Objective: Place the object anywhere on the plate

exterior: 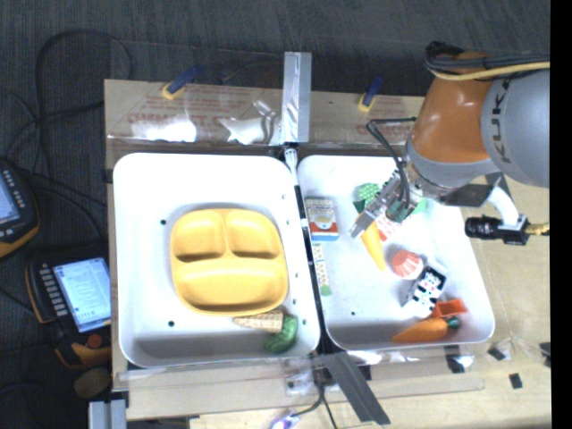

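Gripper [382,206] is hanging over the right bin [474,315], fingers appearing slightly apart with nothing clearly clamped; exact gap hard to tell. Yellow-orange stick toy [374,248] is lying just below the fingertips, beside a small carton [321,218], a red round item [407,263] and a carrot [424,331]. Yellow divided plate [229,259] is sitting in the left bin [143,181], with a cone [257,322] and green piece [285,333] at its lower edge.

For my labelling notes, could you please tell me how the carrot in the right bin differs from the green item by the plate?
The carrot is orange, long and tapered; the green item is short and curled. The carrot lies in the right bin against its near wall; the green item lies in the left bin, beside the yellow plate. Neither rests on the plate.
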Robot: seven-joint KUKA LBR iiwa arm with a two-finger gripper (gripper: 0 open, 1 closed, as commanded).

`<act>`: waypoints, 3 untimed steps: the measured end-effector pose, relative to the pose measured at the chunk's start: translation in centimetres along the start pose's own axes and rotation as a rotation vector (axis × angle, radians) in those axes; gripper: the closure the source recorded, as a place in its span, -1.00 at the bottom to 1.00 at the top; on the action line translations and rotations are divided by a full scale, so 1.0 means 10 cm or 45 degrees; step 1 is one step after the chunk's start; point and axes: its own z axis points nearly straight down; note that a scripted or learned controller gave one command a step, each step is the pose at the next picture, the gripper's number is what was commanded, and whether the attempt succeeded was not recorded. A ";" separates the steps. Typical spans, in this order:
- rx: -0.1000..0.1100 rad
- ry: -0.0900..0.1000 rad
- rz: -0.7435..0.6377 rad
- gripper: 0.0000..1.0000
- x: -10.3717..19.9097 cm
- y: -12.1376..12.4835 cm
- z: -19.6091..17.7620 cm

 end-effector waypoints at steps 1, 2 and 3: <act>-0.003 0.002 -0.171 1.00 0.55 0.28 -0.11; -0.003 0.002 -0.238 1.00 1.03 0.81 0.00; -0.003 0.002 -0.238 -1.00 1.03 0.81 0.00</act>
